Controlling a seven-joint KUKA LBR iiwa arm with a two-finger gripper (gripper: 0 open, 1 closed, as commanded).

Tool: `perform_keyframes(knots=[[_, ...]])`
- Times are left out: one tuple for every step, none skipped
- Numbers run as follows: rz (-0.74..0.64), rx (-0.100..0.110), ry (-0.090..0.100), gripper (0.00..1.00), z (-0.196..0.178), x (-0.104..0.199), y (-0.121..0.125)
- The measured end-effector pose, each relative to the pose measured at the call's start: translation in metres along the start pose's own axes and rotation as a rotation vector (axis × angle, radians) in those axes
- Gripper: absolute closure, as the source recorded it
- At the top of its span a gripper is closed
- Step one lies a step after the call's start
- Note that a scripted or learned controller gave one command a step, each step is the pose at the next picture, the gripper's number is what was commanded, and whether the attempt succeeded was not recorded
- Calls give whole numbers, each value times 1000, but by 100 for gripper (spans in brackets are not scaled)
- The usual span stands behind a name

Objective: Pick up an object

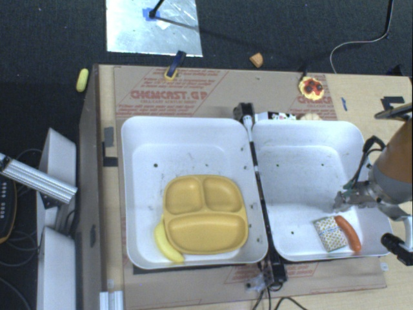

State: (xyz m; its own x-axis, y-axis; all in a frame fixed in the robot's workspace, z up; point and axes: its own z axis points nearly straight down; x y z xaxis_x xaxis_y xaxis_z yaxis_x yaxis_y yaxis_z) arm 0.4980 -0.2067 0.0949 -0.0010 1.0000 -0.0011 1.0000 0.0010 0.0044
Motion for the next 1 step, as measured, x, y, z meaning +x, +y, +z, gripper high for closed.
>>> perform_keyframes(knots=[[0,0,0,0,0,0,0]])
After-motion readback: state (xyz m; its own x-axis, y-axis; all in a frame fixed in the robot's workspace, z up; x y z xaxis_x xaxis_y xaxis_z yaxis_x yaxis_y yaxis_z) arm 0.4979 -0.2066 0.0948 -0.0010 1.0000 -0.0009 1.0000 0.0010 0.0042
